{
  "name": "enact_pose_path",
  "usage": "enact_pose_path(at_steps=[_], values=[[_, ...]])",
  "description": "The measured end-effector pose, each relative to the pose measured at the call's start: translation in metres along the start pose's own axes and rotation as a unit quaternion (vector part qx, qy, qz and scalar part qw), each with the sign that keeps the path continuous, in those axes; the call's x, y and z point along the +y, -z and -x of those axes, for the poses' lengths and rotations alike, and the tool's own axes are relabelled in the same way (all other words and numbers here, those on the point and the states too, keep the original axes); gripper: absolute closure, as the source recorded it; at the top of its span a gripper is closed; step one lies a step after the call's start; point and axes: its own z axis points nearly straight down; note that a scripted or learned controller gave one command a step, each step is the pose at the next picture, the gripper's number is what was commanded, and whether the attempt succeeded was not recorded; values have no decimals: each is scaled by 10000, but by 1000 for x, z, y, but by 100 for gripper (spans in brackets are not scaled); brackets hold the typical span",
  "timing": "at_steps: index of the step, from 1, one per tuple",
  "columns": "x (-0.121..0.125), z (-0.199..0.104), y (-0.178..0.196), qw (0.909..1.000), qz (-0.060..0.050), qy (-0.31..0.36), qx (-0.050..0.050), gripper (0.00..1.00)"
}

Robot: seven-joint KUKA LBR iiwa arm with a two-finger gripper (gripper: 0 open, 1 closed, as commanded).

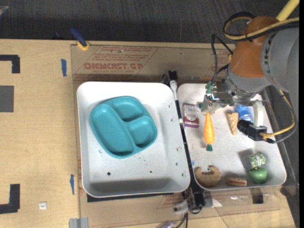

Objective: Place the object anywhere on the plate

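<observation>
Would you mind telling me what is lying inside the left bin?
The left bin holds a teal divided plate with three compartments, none holding an object. A few dark specks dot the bin floor. Whatever lies beneath the plate is covered.

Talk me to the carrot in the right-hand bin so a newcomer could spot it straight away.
Start at the right bin, the one under the arm. Near its left side, just below the gripper, lies the carrot, pointing roughly up and down the picture. It is the only bright orange, tapered piece there; the small carton to its left is white and maroon.
</observation>
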Motion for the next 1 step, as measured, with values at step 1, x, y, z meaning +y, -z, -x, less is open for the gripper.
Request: enact_pose_path(at_steps=[1], values=[[2, -76, 0, 9915, 22, -1302, -4, 100]])
